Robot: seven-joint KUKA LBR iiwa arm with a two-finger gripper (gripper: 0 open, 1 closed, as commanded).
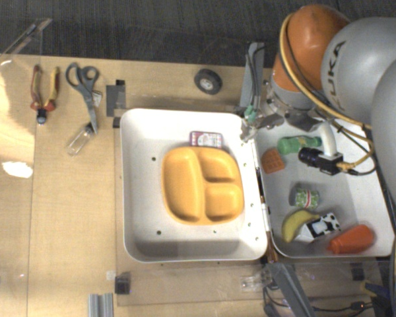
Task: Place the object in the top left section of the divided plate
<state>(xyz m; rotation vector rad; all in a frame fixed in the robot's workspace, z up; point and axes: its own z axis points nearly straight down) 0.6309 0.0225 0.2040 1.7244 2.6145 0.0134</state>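
Observation:
A yellow divided plate [201,183] lies in the middle of the left white bin [140,177], with one long section on its left and two smaller ones on its right. All three sections look bare. A small dark purple packet [206,139] lies flat on the bin floor, just beyond the plate's far rim. My gripper [249,123] hangs at the far end of the wall between the two bins, to the right of the packet and apart from it. I see nothing in it.
The right bin [363,197] holds a green bottle [299,143], an orange block [273,160], a green can [305,197], a banana [295,223], a black-and-white toy [322,226] and an orange-red piece [351,239]. Scissors [86,91], pliers [43,91] and a tape roll [208,81] lie on the bench.

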